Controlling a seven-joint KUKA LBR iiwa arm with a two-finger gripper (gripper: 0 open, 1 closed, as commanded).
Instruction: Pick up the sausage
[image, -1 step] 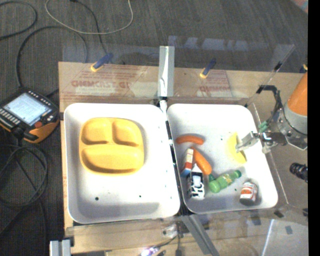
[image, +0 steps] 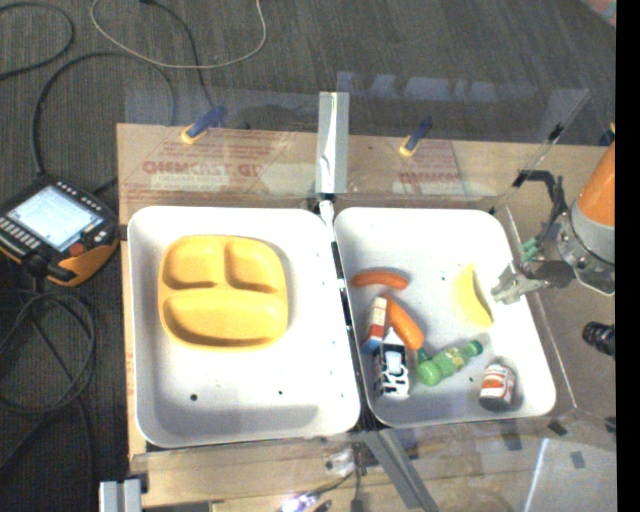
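The sausage (image: 380, 279), a short curved orange-red piece, lies in the upper left part of the right bin (image: 430, 228), close to the divider. My gripper (image: 506, 287) hangs over the right edge of that bin, well to the right of the sausage and just beside a yellow banana-shaped piece (image: 473, 296). Nothing can be seen in its grasp. The arm's orange band (image: 600, 195) is at the frame's right edge.
Below the sausage lie an orange carrot (image: 405, 325), a small red-and-white carton (image: 376, 320), a black-and-white carton (image: 393, 371), a green bottle (image: 449, 361) and a red-and-white can (image: 497, 385). A yellow divided plate (image: 226, 290) sits in the left bin (image: 240, 405).
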